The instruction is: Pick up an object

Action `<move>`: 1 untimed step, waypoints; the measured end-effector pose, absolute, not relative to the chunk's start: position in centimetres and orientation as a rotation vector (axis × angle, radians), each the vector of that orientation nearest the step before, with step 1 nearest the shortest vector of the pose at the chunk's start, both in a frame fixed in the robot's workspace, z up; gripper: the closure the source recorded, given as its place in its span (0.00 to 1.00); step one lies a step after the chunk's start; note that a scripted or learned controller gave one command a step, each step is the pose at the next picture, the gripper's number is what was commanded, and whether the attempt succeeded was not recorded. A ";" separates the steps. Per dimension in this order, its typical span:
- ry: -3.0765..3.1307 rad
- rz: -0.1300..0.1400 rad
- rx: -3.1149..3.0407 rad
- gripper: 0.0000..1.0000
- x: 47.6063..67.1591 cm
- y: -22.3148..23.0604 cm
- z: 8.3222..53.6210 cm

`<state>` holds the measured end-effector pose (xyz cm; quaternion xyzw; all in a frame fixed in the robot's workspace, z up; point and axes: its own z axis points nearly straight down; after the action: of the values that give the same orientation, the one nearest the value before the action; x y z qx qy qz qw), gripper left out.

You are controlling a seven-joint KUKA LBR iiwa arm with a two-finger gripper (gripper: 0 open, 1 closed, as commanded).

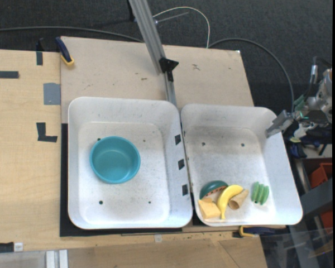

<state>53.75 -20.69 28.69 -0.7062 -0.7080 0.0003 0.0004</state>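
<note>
**A:** Where's the gripper [279, 123] at this moment?

**B:** At about 3 o'clock in the camera view, hovering over the outer rim of the right bin [251, 149]. It's a grey wedge against clutter, and I cannot tell how its jaws are set. Nothing shows between them.

**A:** And the candidates for picking?

**B:** 4 small items sit bunched at the right bin's 6 o'clock corner: a yellow banana [229, 197], a dark teal ball [213, 187] touching it at its 10 o'clock, a tan block [209, 208] at the banana's 8 o'clock, and a green ridged piece [259, 193] just beside it at 3 o'clock. A teal bowl [115, 159] sits alone in the left bin [123, 116], toward its 9 o'clock side.

**A:** Which handles best?

**B:** My guess is the banana or the green piece. Both look like light toy items, probably hollow plastic, stiff enough not to crush. The banana's skin seems smooth, so I'd close across the thick middle of its curve, not the tapering ends, where it could squirt out.

**A:** The bowl?

**B:** Likely light and rigid, but broad; only a pinch over its rim would work. It stands well apart from everything, which helps.

**A:** Risks in the cluster?

**B:** The neighbours touch, so a finger may land on the ball or the block instead.
</note>
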 end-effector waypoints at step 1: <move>-2.223 0.001 -2.218 0.00 53.8 -20.7 28.7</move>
<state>53.75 -20.68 28.69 -0.7063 -0.7080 0.0002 0.0004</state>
